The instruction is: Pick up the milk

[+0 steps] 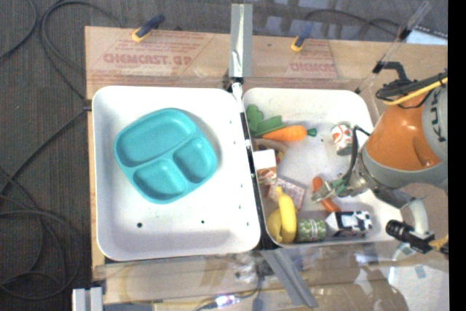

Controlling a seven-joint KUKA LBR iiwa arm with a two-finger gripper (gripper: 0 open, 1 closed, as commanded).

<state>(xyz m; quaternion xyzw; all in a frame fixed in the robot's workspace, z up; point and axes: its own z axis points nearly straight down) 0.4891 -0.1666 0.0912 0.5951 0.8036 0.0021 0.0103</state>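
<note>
Milk: small cow-patterned carton (351,223) lying flat at the right bin's (291,97) near edge, beside a green can (312,230).
Handling: likely light, stiff, slick; I'd pinch across its narrow sides.
My pincer (336,188): just beyond the milk; its opening unclear.

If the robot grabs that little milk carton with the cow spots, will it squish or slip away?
The milk carton looks like a boxy toy lying on its side, so probably light and unlikely to roll. Its smooth faces might slip. It is wedged near a can, so it may nudge that.
</note>
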